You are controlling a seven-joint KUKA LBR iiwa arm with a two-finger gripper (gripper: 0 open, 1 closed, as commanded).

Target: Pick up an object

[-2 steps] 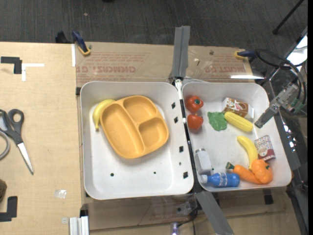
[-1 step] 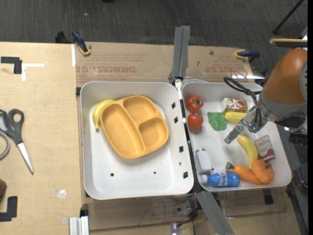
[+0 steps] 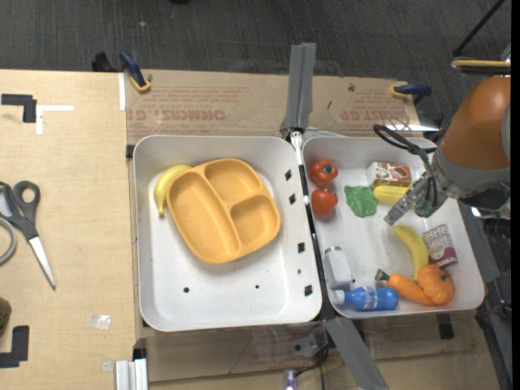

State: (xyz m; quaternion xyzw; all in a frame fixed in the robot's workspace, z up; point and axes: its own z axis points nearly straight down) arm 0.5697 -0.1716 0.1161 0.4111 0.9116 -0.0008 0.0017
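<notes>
My gripper (image 3: 411,209) hangs over the right bin (image 3: 367,254), near its right side, with its fingers apart and nothing between them. Just under and below it lies a yellow banana (image 3: 414,247). Up-left of it are a yellow block (image 3: 388,193) and a small printed packet (image 3: 390,173). A green piece (image 3: 361,200) lies to its left. Two red tomatoes (image 3: 323,171) (image 3: 323,202) sit by the bin's left wall. A small carton (image 3: 439,245), an orange pepper (image 3: 435,283), a carrot (image 3: 404,287), a blue bottle (image 3: 370,299) and a grey-white item (image 3: 337,266) fill the bin's near part.
The left bin (image 3: 219,299) holds an orange divided plate (image 3: 221,210) with a second banana (image 3: 165,185) poking out at its upper left. Scissors (image 3: 28,222) lie on the bench at far left. A grey divider bar (image 3: 300,88) runs between the bins at the back.
</notes>
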